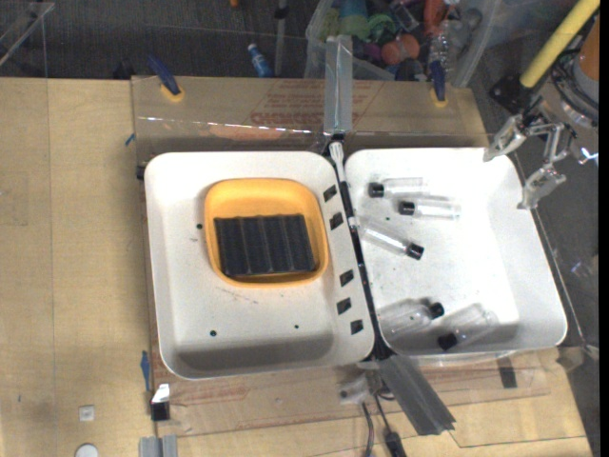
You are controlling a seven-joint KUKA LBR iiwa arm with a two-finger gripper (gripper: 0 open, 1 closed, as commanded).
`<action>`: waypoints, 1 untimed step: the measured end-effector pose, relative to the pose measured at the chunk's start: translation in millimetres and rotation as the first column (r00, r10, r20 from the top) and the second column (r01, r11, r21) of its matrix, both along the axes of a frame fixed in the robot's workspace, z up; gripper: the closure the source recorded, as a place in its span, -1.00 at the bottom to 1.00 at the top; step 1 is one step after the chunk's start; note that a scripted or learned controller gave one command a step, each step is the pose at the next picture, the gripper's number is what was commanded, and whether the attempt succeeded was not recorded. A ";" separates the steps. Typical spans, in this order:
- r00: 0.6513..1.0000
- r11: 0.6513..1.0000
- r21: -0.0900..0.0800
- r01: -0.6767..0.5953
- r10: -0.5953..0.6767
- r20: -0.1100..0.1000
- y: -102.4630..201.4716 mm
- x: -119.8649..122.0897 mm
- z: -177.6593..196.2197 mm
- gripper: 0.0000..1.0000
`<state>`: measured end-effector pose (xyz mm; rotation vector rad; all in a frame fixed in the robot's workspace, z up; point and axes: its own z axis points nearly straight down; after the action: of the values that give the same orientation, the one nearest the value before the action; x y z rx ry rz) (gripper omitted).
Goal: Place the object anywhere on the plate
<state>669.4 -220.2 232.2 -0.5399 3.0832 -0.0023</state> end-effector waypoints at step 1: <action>0.961 0.961 0.000 -0.276 0.276 -0.004 -0.1 -0.6 -6.1 -1.00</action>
<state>668.8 -220.4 226.1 -0.9658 2.9811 -0.0001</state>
